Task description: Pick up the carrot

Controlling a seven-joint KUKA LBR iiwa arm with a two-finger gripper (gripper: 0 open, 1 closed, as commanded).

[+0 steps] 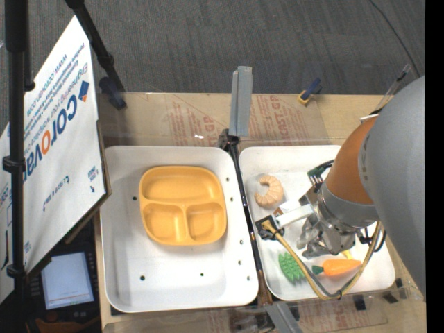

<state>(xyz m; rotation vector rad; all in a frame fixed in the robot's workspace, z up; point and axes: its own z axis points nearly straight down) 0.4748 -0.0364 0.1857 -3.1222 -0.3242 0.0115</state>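
Nearest the camera, along the front edge of the right bin (316,157), the carrot (341,267) lies flat on the white floor, its orange body pointing left with a bit of green at that tip. Just to its left sits a spiky green toy (291,267), close beside but apart from it. My end effector (320,243) hangs right above the carrot's upper edge, metal parts crowded together just behind it; nothing sits visibly between my fingers, and I cannot tell how far apart they stand. A yellow cable loops from my wrist down around the carrot's front. Behind that, my orange band and grey arm fill the right side of this bin. Further back and left in the same bin rests a tan croissant (269,190), well clear of me. In the left bin (125,255) lies a yellow divided plate (183,205), with three compartments. Beyond both bins the bench (277,120) carries a grey upright post (241,101), and a white sign board (52,151) leans at the far left.
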